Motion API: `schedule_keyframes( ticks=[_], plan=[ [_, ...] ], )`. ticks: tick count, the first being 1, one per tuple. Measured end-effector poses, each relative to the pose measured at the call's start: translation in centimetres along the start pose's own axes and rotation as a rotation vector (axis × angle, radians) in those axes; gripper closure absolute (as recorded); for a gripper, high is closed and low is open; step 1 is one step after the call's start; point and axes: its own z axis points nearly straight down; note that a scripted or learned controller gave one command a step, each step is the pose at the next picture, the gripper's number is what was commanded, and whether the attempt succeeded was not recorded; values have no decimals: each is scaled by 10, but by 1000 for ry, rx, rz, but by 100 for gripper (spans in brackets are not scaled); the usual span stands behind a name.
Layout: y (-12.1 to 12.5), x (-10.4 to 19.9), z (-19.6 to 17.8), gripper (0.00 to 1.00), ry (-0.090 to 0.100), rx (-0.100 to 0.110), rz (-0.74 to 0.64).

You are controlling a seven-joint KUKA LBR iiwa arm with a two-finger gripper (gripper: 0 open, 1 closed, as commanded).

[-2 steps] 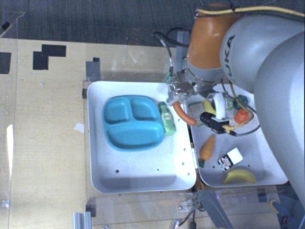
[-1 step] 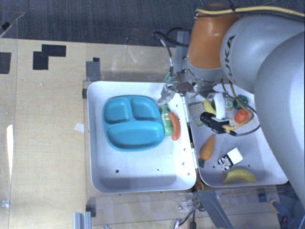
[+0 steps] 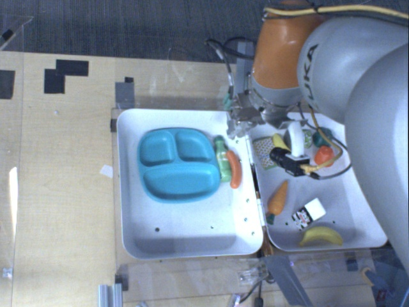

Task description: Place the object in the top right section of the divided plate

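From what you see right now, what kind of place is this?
Probably a robotics lab workbench. A big grey arm with cables reaches over two shallow white bins on a wooden bench. The bins hold a blue divided plate and toy food, such as a banana and a carrot.

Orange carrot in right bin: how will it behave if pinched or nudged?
The carrot looks smooth and tapered, so it may slip from a pinch. Probably a light plastic toy, likely stiff. Lying on its side in the right bin, it could roll when pushed.

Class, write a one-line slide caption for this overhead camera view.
Grey robot arm's gripper hovers near blue divided plastic plate in left white bin.
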Motion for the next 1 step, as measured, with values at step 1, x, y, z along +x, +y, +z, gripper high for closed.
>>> schedule_keyframes(
  ticks=[1],
  plan=[
    [52,36,113,100,4,-9,-96]
  ],
)
